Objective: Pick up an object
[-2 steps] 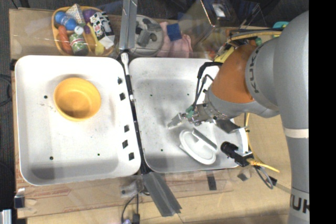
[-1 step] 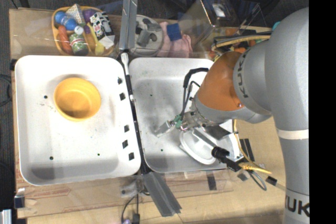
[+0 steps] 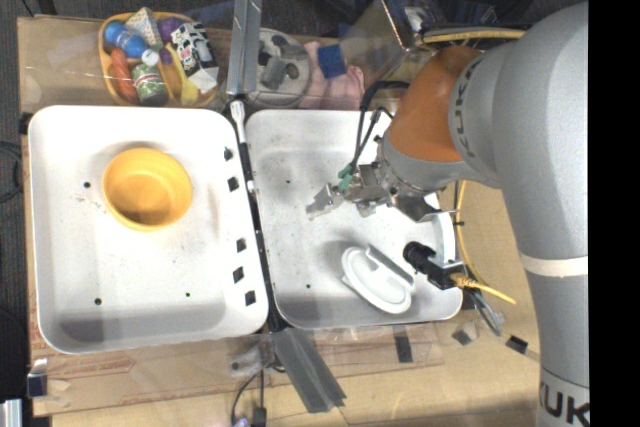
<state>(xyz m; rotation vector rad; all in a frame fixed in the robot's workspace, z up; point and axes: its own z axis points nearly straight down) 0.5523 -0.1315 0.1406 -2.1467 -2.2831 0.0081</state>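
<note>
Camera view: gripper [image 3: 325, 202] sits low over right white bin [image 3: 300, 300], mid-frame; spread or pressed together, cannot tell. White rounded plastic piece [image 3: 378, 280] lies apart, lower right of it. Yellow plastic bowl [image 3: 148, 187] sits in left white bin [image 3: 60, 235]. Risk: gripper is off-target, so closing here likely grabs 0 objects.

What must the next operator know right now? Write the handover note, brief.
Gripper: over the middle of the right bin, with nothing visibly held.
Things: the yellow bowl sits upright in the left bin. The white object lies in the right bin near its lower right corner in the view, apart from the gripper.
Done: nothing is picked up yet.
Left: grasp and lift one object. The white object is probably the easier reach, as it is in the same bin as the gripper.
</note>
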